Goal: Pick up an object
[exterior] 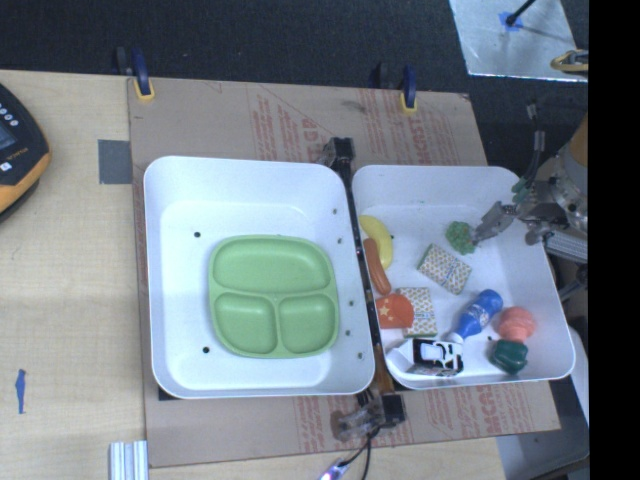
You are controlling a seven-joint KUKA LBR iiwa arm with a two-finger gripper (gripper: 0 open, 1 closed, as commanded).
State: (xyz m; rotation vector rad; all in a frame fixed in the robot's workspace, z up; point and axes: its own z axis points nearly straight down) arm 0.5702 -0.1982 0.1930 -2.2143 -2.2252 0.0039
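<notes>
The broccoli [459, 236], a small green floret, lies on the floor of the right bin [420, 183] just left of the pincer [497, 220], whose grey fingers slant down toward it from the right; whether the tips touch it, and whether they are open or closed, cannot be told from this angle. Below and left of the pincer lies a patterned packet [444, 268], tilted, near the broccoli. Further below sit a blue bottle [478, 313] with a white cap, an orange ball [516, 322] and a dark green piece [508, 356], these two close together at the bin's lower right corner. Well left of the pincer, along the bin's left wall, a banana [377, 238] rests above a hot dog [376, 267]; under them an orange block [394, 311] with a star lies against a second patterned packet [421, 308], and a black and white toy [437, 354] lies at the bin's near edge. Beyond that wall, far left of the pincer, the left bin [170, 268] holds a green tray [272, 294] with three compartments. Both bins stand on cardboard [250, 118] clamped to the worktop [60, 298], and a yellow and black device [18, 158] sits at the far left edge.
</notes>
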